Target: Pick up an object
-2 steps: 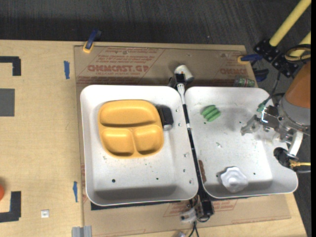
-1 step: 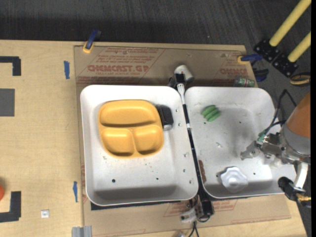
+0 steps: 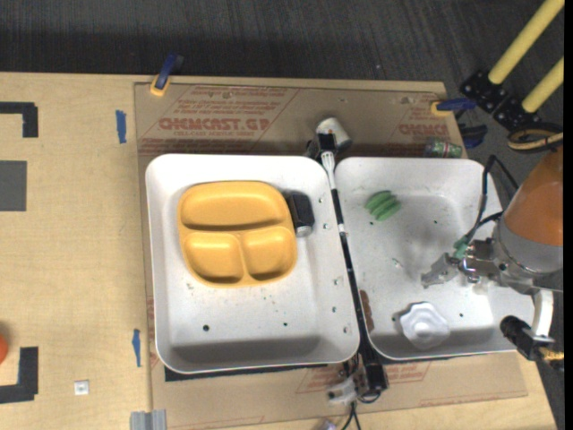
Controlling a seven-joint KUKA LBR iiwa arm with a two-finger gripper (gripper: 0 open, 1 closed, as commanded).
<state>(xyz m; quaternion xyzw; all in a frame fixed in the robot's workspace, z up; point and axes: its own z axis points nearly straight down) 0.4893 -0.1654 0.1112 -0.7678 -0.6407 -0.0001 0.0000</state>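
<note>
My claw [image 3: 439,274] hangs over the R bin [image 3: 466,179], can't tell its state. Green obj [image 3: 382,205] at 11 o'clock, white obj [image 3: 422,322] at 6.

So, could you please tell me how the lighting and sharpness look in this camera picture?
Camera view: lighting is soft and even; the yellow tray shows a mild sheen, no harsh glare. The right bin has a faint grey shadow near the pincer, which looks slightly blurred. The green object is soft-edged.
</note>
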